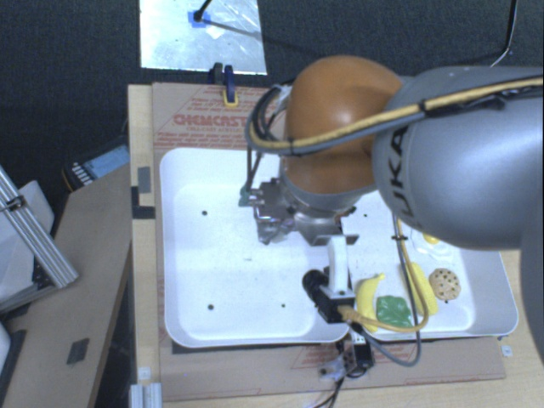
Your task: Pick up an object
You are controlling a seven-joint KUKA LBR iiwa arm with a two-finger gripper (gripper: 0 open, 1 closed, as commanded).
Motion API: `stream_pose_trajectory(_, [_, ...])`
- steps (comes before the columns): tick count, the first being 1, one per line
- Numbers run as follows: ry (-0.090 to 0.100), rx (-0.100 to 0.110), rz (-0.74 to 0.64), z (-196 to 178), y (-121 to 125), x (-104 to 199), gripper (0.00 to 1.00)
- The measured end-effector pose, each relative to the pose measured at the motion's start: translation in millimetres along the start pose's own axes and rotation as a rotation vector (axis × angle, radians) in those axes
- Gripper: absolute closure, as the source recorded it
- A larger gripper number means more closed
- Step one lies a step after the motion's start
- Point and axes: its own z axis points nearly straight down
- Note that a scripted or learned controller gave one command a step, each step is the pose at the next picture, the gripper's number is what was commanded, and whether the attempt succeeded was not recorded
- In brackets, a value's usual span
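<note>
My claw (270, 215) hangs over the left bin (204, 270), open or closed I cannot tell, and I judge the pick not yet made, since the banana (371, 298), green piece (393, 310) and cookie (444, 284) lie along the right bin's (486, 310) near edge.

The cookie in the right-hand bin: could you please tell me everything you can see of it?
The cookie is a round disc, tan with darker specks like chocolate chips; whether real or a toy cannot be told. It looks whole and lies flat on the floor of the right bin, toward its near side, just below the grey arm in the picture. A yellow strip lies close on its left; whether they touch is unclear.
</note>
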Motion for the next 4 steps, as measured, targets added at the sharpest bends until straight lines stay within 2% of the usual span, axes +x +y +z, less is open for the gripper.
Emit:
stream_pose_trajectory(1, [0.001, -0.004, 0.007, -3.3, 0.5, -2.7, 0.0])
stream_pose_trajectory(2, [0.006, -0.013, -0.002, -89.1, -7.2, 42.4, 0.0])
stream_pose_trajectory(3, [0.005, -0.012, 0.001, -162.7, -8.4, 54.0, 0.0])
stream_pose_trajectory(4, [0.002, -0.007, -0.004, -169.4, -8.4, 53.5, 1.0])
